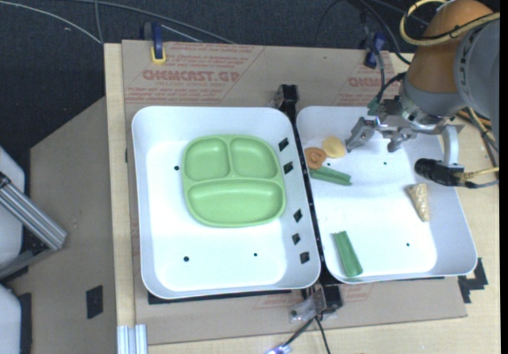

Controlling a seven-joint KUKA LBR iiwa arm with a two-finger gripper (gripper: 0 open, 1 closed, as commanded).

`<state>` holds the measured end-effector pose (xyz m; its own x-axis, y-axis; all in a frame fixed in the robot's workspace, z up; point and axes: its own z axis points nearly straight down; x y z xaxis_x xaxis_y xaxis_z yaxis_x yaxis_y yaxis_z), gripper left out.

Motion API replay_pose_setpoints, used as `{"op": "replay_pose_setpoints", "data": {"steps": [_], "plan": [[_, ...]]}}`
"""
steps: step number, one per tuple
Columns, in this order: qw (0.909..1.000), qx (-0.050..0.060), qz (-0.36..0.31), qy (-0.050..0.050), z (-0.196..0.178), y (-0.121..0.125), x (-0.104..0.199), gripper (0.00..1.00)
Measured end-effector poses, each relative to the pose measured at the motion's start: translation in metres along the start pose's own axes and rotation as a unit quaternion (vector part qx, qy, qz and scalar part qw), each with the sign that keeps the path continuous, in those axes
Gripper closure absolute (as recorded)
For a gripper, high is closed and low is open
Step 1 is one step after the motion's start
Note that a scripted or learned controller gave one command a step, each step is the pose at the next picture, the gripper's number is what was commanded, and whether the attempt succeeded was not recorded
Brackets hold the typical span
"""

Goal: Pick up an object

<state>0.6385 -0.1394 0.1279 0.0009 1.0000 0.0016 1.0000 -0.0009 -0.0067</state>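
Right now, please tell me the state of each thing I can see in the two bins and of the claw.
Green divided plate: flat in left bin, compartments bare.
Orange round piece: lying in right bin, touching pale piece.
Long green piece: lying flat.
Short green piece: lying near front rim.
Tan wedge: lying alone.
Claw: over right bin, open, holding nothing.

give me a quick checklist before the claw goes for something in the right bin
1. Claw over the right bin: ok.
2. Nothing between its fingers: ok, they look open with no item in them.
3. Nearest targets lie free: not ok, the yellow piece and orange piece touch each other.
4. Long green piece near the bin's left wall: cannot tell if there is room to grasp.
5. Green block and tan wedge apart from other items: ok.
6. Green divided plate in the left bin, out of the way: ok.
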Motion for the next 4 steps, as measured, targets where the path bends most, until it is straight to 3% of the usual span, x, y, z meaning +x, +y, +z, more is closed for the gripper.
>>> {"op": "replay_pose_setpoints", "data": {"steps": [1, 2, 4], "plan": [[1.0, 0.0, 0.0, 0.0, 0.046, -0.001, 0.001, 0.0], [1.0, -0.004, -0.001, 0.0, 0.031, 0.001, 0.001, 1.0], [1.0, -0.008, -0.001, -0.002, -0.096, 0.002, -0.012, 1.0]]}}
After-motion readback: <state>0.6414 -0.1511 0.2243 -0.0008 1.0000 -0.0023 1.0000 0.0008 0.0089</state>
